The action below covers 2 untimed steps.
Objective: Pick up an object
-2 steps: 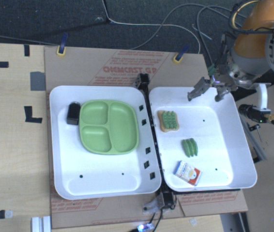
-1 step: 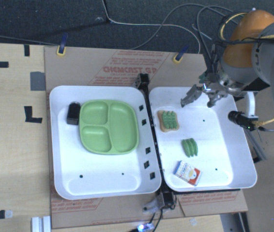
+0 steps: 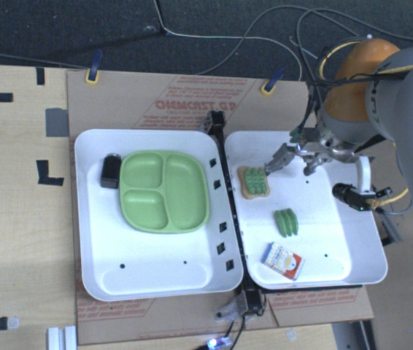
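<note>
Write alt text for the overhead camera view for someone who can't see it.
A grey robot arm reaches from the right, its tool above the right bin beside a waffle, with a green toy and a small carton nearer the camera. The left bin holds a green divided plate and a black block.

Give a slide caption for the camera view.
KUKA gripper hovers over right bin beside waffle toy; green divided plate in left bin.

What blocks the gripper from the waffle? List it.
Nothing visible. The gripper hangs just right of the waffle in the right bin, bare floor between them. The green toy and carton lie nearer the camera.
</note>
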### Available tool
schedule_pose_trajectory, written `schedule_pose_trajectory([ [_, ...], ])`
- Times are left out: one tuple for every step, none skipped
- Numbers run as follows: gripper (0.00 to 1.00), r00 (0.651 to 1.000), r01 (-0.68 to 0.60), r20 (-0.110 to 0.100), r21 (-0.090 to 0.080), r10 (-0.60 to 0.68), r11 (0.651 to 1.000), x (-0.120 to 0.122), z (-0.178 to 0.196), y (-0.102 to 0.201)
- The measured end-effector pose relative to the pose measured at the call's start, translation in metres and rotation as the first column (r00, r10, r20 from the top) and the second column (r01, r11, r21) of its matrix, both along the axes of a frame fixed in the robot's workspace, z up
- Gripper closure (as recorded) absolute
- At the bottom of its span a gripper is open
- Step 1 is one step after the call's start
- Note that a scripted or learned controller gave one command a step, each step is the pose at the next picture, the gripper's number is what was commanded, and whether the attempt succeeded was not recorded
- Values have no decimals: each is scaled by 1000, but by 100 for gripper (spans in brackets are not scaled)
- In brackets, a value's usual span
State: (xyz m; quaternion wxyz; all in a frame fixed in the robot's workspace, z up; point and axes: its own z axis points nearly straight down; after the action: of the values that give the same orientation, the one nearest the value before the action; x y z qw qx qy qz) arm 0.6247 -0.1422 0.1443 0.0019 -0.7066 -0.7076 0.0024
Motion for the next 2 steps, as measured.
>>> schedule_pose_trajectory([
  [0, 1000, 1, 8, -1, -1, 1000, 1, -49, 0],
  [100, 1000, -3, 17, 5, 3, 1000, 5, -34, 4],
])
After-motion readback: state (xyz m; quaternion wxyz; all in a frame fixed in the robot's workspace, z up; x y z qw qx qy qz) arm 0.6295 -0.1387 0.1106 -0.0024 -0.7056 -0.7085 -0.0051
